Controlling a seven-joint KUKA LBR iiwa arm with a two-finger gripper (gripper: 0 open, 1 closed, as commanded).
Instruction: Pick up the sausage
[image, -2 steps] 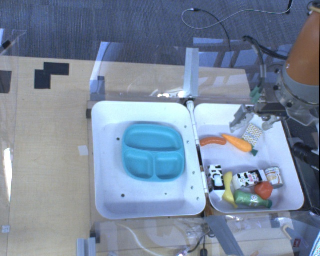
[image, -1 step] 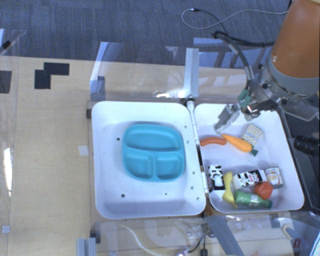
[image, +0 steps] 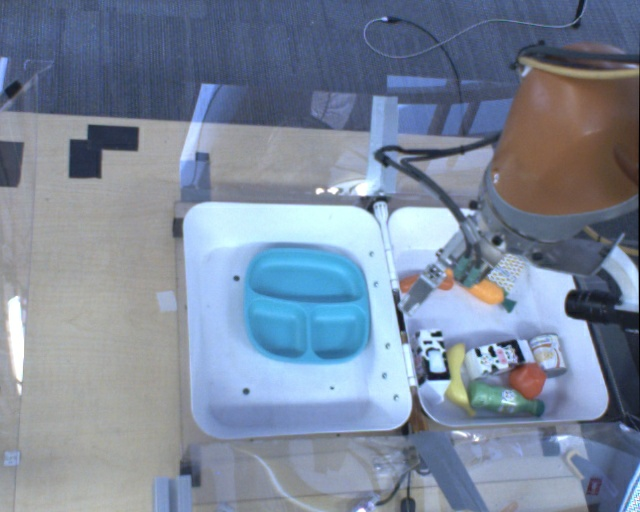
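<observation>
Orange-red sausage (image: 410, 284) is spotted at the right white plastic bin's (image: 590, 398) left wall, and the grey two-finger gripper (image: 432, 283) is poised beside it (finger state: cannot be told), seemingly for a pick.

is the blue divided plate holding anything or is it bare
Bare. The blue plate lies in the left bin with all three compartments showing plain blue; the toy food is in the right bin.
</observation>
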